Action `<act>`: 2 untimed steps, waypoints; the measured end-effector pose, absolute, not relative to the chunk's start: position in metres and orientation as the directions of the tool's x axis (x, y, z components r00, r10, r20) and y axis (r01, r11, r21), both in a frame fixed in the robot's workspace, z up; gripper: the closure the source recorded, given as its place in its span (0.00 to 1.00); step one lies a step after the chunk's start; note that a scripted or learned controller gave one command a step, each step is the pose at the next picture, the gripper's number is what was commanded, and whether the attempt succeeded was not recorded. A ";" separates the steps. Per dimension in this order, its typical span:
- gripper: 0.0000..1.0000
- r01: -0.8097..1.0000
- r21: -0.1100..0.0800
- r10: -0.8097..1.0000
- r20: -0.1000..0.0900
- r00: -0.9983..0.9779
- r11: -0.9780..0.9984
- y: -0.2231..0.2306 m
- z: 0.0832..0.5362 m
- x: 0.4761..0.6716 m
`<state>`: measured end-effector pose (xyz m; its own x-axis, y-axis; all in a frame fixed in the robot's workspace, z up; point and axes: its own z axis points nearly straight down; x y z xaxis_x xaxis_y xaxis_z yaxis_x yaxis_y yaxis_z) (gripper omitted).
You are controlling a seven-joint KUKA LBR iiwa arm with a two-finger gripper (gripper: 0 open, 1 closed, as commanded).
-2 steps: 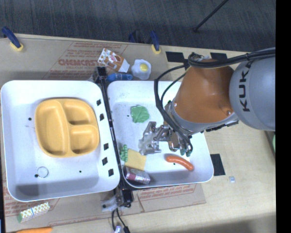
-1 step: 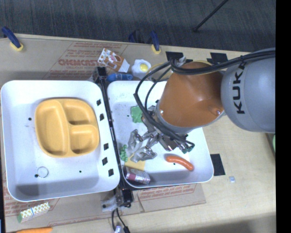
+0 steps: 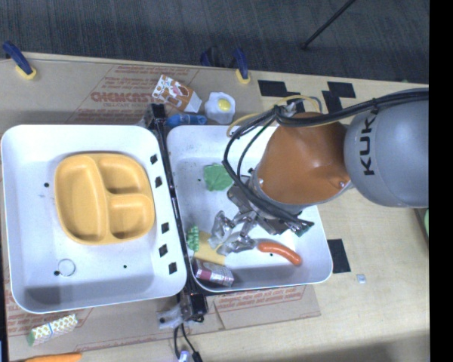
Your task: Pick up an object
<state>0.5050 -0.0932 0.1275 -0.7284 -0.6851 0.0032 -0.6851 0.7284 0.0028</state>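
- The tool [image 3: 230, 232] hangs low in the right bin [image 3: 187, 151], fingers apart, gripping nothing.
- An orange carrot [image 3: 281, 252] lies just beside it.
- A yellow divided plate [image 3: 104, 196] sits in the left bin [image 3: 23, 202].

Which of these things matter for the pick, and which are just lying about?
In play, right white bin:
gripper
orange carrot-shaped toy
green leafy piece
yellow wedge
dark purple tube

Lying about:
yellow compartment tray
yellow-white cup
printed snack packet

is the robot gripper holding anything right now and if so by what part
It cannot be told. The metal two-finger gripper hangs low in the right white bin, above a yellow piece.
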 end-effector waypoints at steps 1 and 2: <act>0.00 -0.685 0.003 -0.685 0.003 -0.728 0.728 -0.093 0.128 0.505; 0.00 -0.743 0.004 -0.743 0.003 -0.669 0.669 -0.135 0.091 0.512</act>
